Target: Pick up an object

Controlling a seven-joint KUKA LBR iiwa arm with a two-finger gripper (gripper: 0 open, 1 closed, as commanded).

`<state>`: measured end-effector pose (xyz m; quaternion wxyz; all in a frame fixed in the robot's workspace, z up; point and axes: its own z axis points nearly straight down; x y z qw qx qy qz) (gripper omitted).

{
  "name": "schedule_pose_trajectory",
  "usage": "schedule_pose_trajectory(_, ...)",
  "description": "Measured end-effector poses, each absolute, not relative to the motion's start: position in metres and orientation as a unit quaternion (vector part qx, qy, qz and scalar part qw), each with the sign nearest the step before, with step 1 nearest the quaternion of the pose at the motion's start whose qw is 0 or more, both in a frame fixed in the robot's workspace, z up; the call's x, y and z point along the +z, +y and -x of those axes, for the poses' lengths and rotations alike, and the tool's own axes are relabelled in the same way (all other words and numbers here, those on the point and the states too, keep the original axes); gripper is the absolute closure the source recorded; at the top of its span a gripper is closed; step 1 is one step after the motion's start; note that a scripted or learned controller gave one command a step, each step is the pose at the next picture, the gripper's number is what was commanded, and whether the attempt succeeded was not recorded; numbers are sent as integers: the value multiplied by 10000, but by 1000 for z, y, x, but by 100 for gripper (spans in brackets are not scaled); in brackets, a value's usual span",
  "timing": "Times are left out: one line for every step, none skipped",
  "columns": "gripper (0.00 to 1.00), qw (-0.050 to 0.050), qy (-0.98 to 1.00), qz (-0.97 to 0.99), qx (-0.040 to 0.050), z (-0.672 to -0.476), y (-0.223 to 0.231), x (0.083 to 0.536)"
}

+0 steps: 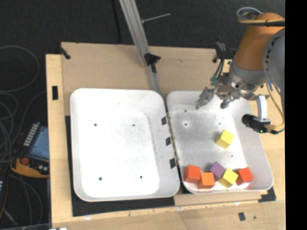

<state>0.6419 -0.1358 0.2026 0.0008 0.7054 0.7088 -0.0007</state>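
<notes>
- Camera view: my claw hangs over the far end of the right bin, its two fingers spread apart with nothing between them.
- The nearest thing to take is the lone yellow cube, lying toward the near side of the claw and slightly right, with bare floor all around it.
- I judge it easier than the cube cluster, packed against the near rim.
- The left bin lies well apart.
</notes>
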Motion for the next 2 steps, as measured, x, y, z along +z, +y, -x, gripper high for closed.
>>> schedule_pose_trajectory(0,-24,7084,-7058,-22,-640,-121,116)
schedule_pose_trajectory(0,17,7060,-7082,-12,-651,-178,96)
